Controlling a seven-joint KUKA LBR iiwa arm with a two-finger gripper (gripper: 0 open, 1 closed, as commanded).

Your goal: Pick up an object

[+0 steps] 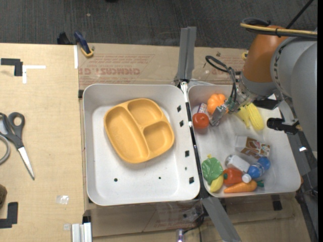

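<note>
Red tomato (200, 120): upper left of right bin (282, 185), just left of hand; likely light, hard plastic, smooth and round, prone to roll; best pinched across the middle.
Hand (218, 116): low in upper part of right bin, between red tomato and orange fruit (216, 101); open or closed, cannot tell.
Right bin contents: yellow corn (251, 116), small carton (255, 148), green vegetable (212, 168), carrot (241, 187), blue bottle (256, 169).
Left bin (96, 185): holds 1 yellow divided plate (139, 130), 3 compartments, all bare.
Desk (40, 135): scissors (19, 141) at left of frame.

- Small round orange toy pumpkin (216, 101), top of the right bin.
- Red plastic tomato (200, 120) just below-left of it.
- Yellow corn cob (251, 116) lying aslant to their right.
- Orange carrot (240, 187) flat along the front wall.
</note>
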